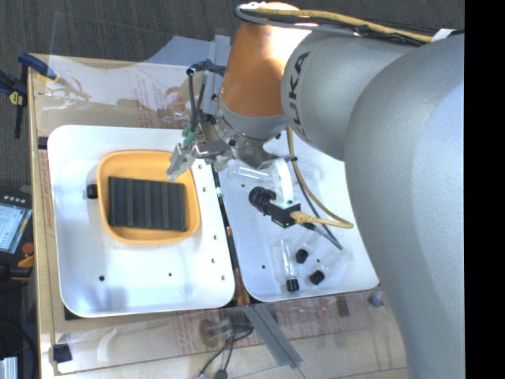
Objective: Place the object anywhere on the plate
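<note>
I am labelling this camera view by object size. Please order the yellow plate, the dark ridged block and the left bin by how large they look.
Largest to smallest:
1. left bin
2. yellow plate
3. dark ridged block, which lies on the plate.
All sit at similar depth, so the order is reliable.

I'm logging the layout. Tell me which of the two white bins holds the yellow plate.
The left bin, not the right bin. The yellow plate lies in it, with a dark ribbed block on top.

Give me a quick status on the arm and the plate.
Pincer low over the yellow plate's upper right rim. Dark ridged object lying on the plate. Small black pieces in the right bin, apart from the plate.
</note>
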`<state>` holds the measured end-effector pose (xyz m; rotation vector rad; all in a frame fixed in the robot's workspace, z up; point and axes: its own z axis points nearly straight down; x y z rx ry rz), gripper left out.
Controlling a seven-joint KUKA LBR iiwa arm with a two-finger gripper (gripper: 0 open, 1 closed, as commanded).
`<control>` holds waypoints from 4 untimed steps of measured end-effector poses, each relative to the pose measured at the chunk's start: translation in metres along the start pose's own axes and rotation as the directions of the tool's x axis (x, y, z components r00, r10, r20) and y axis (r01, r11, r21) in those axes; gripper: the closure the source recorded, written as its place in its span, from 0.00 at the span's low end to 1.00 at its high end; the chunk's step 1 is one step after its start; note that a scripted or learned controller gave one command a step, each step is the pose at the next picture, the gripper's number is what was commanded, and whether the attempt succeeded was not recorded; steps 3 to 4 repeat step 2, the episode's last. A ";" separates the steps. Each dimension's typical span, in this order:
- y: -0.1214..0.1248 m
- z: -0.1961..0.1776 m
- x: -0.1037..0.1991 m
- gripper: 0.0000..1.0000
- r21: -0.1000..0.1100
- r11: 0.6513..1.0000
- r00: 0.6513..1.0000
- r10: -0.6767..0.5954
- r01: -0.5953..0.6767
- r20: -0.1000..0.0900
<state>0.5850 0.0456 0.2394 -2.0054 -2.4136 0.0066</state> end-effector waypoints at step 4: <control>0.005 0.002 0.017 0.00 -0.003 0.991 0.991 -0.135 0.135 0.000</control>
